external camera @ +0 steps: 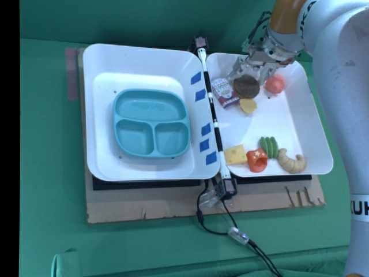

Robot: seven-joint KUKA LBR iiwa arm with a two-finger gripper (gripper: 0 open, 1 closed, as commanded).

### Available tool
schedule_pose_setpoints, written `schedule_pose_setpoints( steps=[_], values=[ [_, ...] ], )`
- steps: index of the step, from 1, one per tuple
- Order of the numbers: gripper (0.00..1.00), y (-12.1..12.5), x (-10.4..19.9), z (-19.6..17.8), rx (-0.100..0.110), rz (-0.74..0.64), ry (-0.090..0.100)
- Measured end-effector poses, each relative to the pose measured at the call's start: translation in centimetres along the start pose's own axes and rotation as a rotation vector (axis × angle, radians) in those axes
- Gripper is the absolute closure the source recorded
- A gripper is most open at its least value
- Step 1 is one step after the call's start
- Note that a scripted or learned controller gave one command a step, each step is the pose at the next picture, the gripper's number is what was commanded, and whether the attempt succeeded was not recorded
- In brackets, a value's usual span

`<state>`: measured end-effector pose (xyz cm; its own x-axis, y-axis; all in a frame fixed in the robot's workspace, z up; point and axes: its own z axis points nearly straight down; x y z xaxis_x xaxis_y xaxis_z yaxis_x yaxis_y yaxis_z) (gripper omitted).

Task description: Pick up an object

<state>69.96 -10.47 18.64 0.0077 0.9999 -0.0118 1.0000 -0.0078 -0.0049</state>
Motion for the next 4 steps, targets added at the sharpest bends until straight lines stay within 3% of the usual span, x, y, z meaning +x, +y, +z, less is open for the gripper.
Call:
schedule_pose_setpoints(
  steps=[3,4],
  values=[
    [0.0,0.01,0.07,0.02,0.0,-0.002,0.002],
    [0.0,0.13,-0.77,0.0,0.001,-0.01,0.016]
  ],
)
